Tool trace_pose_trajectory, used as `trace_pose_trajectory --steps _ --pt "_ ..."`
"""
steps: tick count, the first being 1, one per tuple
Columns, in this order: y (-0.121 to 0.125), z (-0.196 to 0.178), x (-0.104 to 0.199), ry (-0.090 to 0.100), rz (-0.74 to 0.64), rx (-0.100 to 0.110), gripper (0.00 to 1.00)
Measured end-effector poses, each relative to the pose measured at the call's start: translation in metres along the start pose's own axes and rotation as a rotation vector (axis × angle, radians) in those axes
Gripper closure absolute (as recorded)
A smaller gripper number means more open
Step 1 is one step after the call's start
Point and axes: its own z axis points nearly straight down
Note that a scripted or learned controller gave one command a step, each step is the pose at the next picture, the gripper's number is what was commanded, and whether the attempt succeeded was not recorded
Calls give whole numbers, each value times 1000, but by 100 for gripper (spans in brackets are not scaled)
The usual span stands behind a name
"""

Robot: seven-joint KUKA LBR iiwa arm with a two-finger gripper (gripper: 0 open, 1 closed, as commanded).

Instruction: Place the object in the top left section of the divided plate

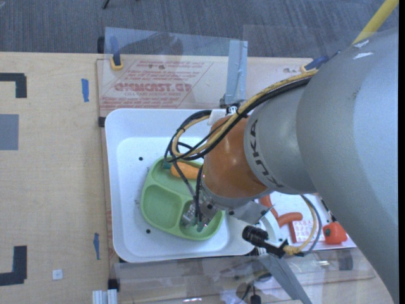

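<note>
A green divided plate lies in the left white bin. An orange-yellow object with a small green end rests at the plate's upper edge, partly hidden under the arm. My gripper hangs low over the plate's right-hand section, its metal tip close to the plate's surface. The grey arm with its orange band covers the plate's right side and much of the bin.
The right bin holds an orange-red curved piece and a red-orange object. A clear plastic panel and a printed board stand behind the left bin. Wooden bench stretches to the left.
</note>
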Motion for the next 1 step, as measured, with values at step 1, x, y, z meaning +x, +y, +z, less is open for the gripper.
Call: trace_pose_trajectory --steps 1 --pt "41 0 20 -10 -158 -3 100"
